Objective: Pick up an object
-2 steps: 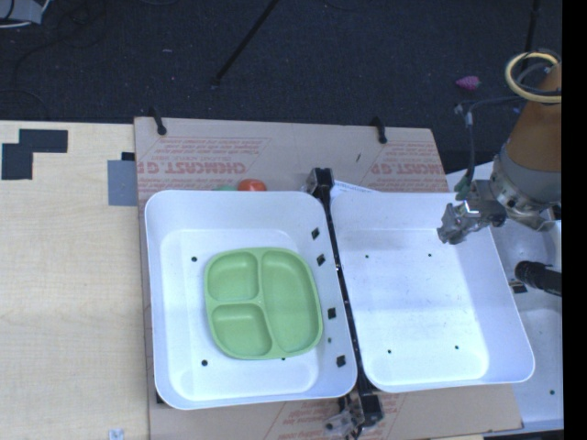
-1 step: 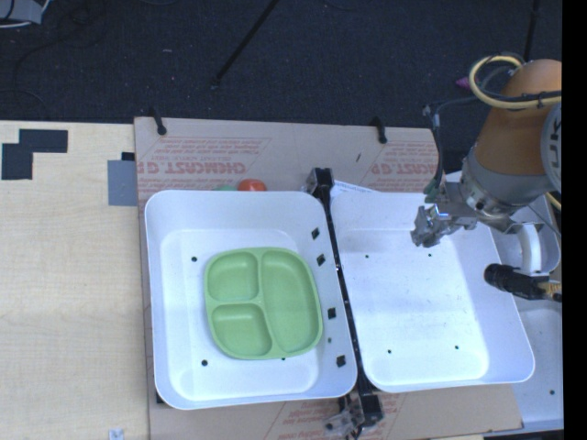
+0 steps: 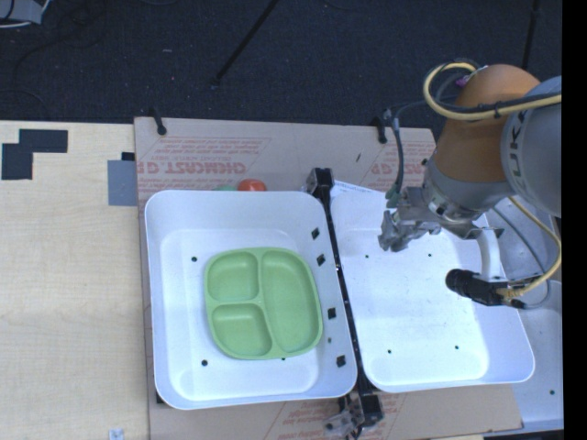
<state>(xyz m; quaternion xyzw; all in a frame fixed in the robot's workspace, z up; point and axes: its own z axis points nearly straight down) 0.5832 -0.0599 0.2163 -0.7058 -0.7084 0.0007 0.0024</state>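
Note:
A light green divided plate (image 3: 262, 302) with three compartments lies flat in the middle of the left bin (image 3: 174, 246). My gripper (image 3: 396, 235) hangs over the upper part of the right bin (image 3: 440, 356), well to the right of the plate and across the divider from it. I see nothing between its fingers. A small red and green thing (image 3: 248, 187) peeks over the far rim of the left bin, mostly hidden.
A black clamp rail (image 3: 332, 273) runs between the two bins. A black cable end (image 3: 477, 286) and yellow hoses (image 3: 459, 81) hang from the arm over the right bin. Cardboard (image 3: 229, 159) lies under the bins, with a pale wooden bench top (image 3: 64, 282) on the left.

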